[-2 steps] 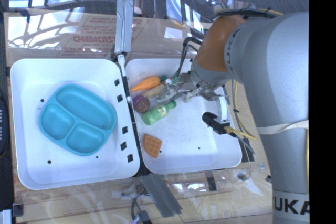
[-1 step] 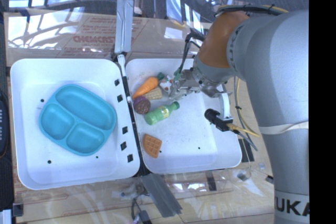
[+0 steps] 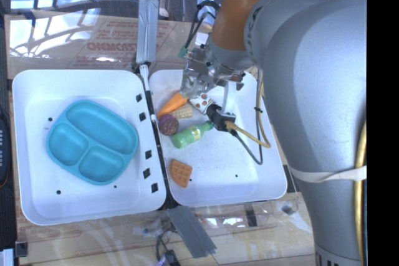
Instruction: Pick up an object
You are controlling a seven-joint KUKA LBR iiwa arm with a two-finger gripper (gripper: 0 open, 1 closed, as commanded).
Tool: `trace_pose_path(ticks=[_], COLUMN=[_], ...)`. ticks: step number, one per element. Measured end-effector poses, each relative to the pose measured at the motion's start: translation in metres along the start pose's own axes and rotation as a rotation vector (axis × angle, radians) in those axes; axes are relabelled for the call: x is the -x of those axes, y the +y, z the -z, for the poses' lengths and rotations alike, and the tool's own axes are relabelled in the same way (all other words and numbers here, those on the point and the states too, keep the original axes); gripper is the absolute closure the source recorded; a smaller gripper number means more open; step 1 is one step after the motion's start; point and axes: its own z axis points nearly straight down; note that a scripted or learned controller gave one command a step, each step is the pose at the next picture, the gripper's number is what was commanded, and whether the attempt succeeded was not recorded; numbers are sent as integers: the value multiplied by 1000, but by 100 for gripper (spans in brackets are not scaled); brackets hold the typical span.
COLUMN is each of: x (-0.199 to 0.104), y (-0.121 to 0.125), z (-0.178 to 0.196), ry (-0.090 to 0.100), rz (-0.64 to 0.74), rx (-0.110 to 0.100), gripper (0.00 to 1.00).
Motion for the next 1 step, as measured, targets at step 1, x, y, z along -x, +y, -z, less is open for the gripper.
trace_pose_path(ticks=[1], x=[-50], y=[-94], z=[10], ry=[-1], rz=[217], rx=[-7], gripper=[100])
